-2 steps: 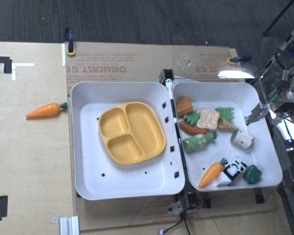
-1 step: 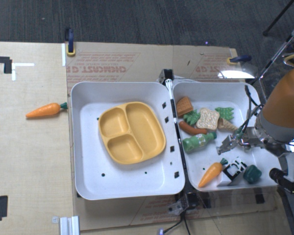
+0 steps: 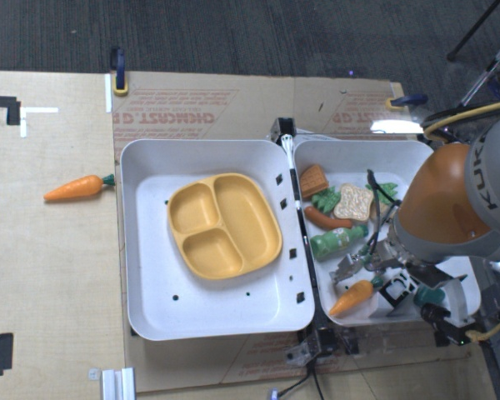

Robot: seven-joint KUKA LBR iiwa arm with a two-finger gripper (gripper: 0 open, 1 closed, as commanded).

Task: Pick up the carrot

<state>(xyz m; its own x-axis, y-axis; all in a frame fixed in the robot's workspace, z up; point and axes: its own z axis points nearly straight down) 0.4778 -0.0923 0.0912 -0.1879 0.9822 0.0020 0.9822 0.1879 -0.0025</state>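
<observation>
An orange carrot [image 3: 351, 297] lies near the front left of the right bin [image 3: 417, 147], pointing toward the bin's front corner. My gripper [image 3: 360, 263] hangs just above and slightly behind the carrot, at the end of the grey arm with its orange band [image 3: 444, 197]. Nothing shows as held in it. A second orange carrot [image 3: 77, 188] with a green top lies on the bench, left of the left bin.
Behind the gripper, the right bin holds a green bottle-like toy [image 3: 337, 242], a sausage [image 3: 327, 217], a bread slice [image 3: 354, 202], a brown block [image 3: 313, 179] and a green leafy piece [image 3: 383, 192]. A yellow divided plate [image 3: 225, 223] sits in the left bin [image 3: 150, 307].
</observation>
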